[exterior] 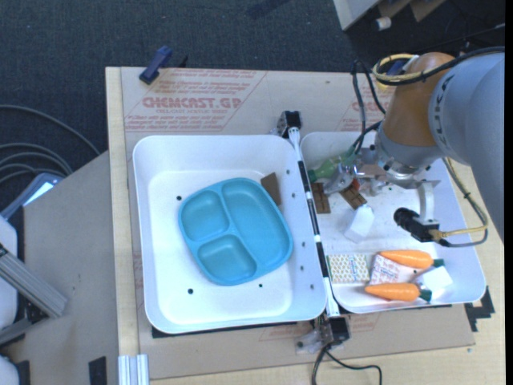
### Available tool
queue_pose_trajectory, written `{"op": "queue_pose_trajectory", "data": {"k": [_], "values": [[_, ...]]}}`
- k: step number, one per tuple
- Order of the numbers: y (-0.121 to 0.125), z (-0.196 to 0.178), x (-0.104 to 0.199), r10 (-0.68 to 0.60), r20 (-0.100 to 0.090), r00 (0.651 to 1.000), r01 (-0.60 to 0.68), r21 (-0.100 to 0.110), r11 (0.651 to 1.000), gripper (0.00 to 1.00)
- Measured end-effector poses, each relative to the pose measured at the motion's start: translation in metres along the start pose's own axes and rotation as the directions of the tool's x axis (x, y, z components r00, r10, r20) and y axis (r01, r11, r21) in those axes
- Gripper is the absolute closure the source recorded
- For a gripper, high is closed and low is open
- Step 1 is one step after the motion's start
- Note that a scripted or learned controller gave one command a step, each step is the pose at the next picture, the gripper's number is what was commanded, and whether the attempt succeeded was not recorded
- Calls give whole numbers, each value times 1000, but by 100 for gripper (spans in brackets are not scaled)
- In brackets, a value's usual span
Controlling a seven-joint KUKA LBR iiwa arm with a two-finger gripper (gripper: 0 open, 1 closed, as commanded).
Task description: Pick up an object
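My gripper [353, 180] reaches down into the right bin [463, 215], near its upper left part, under the grey arm with the orange band. Directly under it lie a small brown piece [350, 192] and a green item [327, 168]. A white block [360, 222] lies just below the gripper. Two orange carrots [409, 258] [393, 292] lie at the bin's front with a pink-and-white packet [386, 273] between them. A dotted sachet [348, 268] sits to their left.
The left bin [152, 215] holds a blue divided plate [234, 229] with a brown piece [271, 188] at its upper right edge. Another brown strip [321, 199] lies along the divider between the bins. A blue clip [155, 65] lies on the board behind.
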State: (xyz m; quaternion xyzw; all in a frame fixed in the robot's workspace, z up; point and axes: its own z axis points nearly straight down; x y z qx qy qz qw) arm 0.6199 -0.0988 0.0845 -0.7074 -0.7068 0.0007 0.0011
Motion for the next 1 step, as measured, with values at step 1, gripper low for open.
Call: {"op": "queue_pose_trajectory", "data": {"k": [1], "values": [[1, -10, 0, 1, 0, 1000, -1, -2, 1000, 100]]}}
